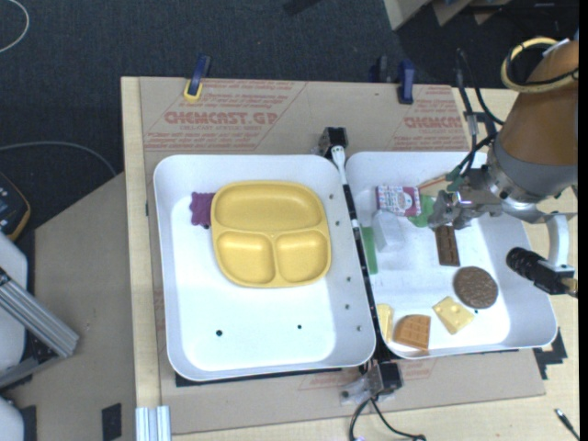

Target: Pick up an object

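My gripper (444, 214) hangs low over the back of the right bin (525, 312), just above the top end of a brown bar (447, 246). A pink and white carton (396, 198) lies to its left, with a bit of green beside it. Nearer the front lie a round brown cookie (477, 287), a yellow cheese wedge (453, 314) and an orange waffle square (413, 332). A green stick (368, 249) lies along the bin's left wall. Nothing shows as lifted off the bin floor.
The left bin (175, 274) holds a yellow divided plate (271, 232) and a small purple object (200, 208) at the plate's left edge. The arm's orange and grey body (542, 127) rises over the right bin's back right corner. Clamps sit on the board's far edge.
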{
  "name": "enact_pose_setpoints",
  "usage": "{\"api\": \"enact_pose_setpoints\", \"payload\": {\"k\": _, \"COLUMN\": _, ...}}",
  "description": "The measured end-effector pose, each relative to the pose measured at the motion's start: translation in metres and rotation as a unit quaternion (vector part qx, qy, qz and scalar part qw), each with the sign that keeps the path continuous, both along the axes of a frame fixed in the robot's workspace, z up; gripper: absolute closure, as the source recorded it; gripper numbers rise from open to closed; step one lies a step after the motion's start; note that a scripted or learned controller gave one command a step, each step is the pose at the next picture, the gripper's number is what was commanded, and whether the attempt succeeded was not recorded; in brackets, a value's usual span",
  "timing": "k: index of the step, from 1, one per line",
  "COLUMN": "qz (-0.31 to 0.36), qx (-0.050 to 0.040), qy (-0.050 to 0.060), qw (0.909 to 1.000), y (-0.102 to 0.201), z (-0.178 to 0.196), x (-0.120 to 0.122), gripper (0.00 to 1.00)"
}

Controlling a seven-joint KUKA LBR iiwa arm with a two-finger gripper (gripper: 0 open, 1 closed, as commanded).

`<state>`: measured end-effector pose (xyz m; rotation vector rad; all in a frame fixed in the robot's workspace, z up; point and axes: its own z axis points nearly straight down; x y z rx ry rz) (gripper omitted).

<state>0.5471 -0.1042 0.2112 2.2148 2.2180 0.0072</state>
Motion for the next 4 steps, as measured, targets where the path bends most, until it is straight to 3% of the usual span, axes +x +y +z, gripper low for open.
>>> {"api": "enact_pose_setpoints", "payload": {"k": 1, "qz": 0.0, "qx": 0.0002, "qy": 0.002, "qw": 1.0, "y": 0.0, "z": 0.015, "x": 0.001, "gripper": 1.0}}
{"api": "enact_pose_setpoints", "payload": {"k": 4, "qz": 0.002, "qx": 0.0009, "qy": 0.002, "qw": 1.0, "y": 0.141, "z": 0.022, "x": 0.073, "gripper": 1.0}}
